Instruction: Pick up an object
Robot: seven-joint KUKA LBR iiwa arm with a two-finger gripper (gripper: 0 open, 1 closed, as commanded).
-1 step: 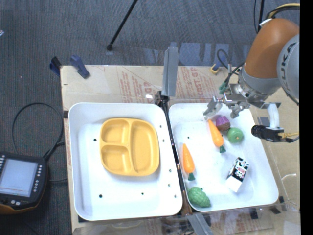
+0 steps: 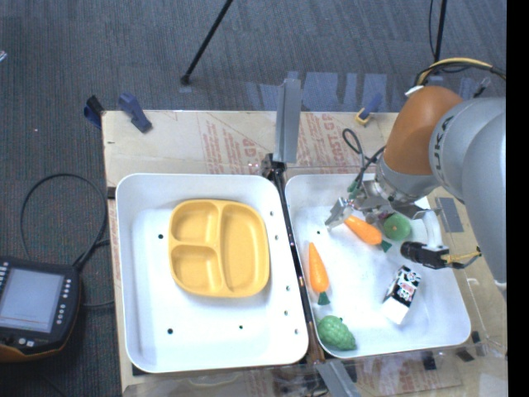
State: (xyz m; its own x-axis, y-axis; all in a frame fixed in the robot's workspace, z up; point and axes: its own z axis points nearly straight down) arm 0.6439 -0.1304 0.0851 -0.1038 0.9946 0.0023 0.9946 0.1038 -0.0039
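So the gripper (image 2: 354, 211) is down in the right bin (image 2: 438, 321), right-centre of the frame, with its tip at the upper end of an orange carrot (image 2: 364, 230) that lies at a slant. Looks like the carrot is the pick here, but I honestly can't tell how wide the gripper is or whether it has any real hold on the thing; the wrist hides too much. Carrot seems to be lying on the bin floor, not lifted.

The rest of that bin is just loose toys: a green ball (image 2: 397, 227) touching the carrot's lower end, a second carrot (image 2: 318, 270) near the bin's left wall, a bumpy green fruit (image 2: 337, 332) at the bottom, and a small carton (image 2: 402, 293) further right. My guess is they're scattered so the arm has plenty to grab.

The left bin (image 2: 136, 304) holds a yellow tray (image 2: 220, 247) with compartments, sitting flat in the middle.

Both bins are on a cardboard-topped bench (image 2: 190, 143) over grey carpet (image 2: 83, 40). A pendant (image 2: 33, 304) lies on the floor at lower left, and a stand leg (image 2: 213, 31) crosses the top.
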